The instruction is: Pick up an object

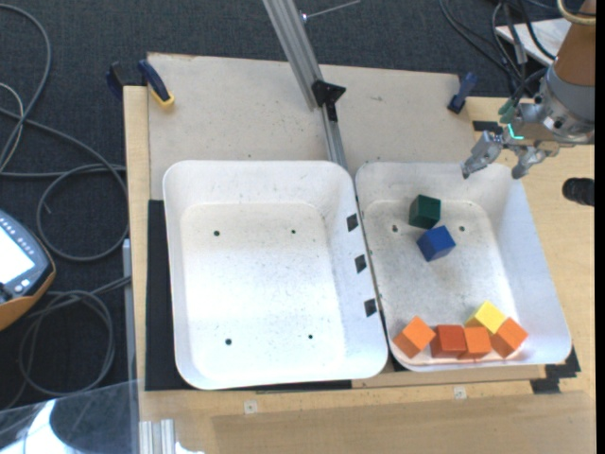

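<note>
Item: green cube [424, 210], right bin [529, 253], upper middle, touching the blue cube [436, 243] at its 5 o'clock. We judge it light, rigid, smooth; grip its free opposite faces. Gripper [498, 162] at 1 o'clock, fingers spread, holding nothing.

Dark grey carpet [76, 26] around light wooden bench [236, 112]. Black cables [38, 149] looping at 9 o'clock. Blue clamps [156, 81] at 11 and 1. Metal pole [293, 36] at 12.

Blue clamps [156, 82], floor cables [43, 149]
</note>
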You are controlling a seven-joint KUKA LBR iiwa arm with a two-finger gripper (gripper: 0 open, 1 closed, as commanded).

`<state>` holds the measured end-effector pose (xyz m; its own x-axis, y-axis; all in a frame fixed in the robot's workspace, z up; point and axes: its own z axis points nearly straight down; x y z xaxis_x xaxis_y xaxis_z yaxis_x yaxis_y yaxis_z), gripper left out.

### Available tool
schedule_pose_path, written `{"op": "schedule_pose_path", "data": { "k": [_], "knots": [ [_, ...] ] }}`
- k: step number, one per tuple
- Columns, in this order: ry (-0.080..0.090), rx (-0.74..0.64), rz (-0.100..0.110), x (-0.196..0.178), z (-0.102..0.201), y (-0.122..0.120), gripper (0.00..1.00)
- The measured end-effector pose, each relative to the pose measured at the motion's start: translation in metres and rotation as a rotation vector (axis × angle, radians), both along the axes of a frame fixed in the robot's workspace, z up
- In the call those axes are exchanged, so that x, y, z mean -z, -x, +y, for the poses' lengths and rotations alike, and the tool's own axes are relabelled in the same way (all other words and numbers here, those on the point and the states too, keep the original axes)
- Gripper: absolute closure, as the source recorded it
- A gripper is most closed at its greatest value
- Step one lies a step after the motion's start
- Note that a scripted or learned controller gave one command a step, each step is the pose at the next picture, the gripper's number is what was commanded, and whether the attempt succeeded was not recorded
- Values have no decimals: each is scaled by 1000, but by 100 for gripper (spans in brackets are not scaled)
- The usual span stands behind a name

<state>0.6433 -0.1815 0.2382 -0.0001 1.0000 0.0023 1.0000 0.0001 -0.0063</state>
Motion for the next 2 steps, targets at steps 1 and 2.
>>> {"op": "schedule_pose_path", "data": {
  "k": [1, 2],
  "knots": [
    [2, -2, -5, -3, 0, -1, 0],
    [1, 0, 0, 45, -6, 7, 0]
  ]
}}
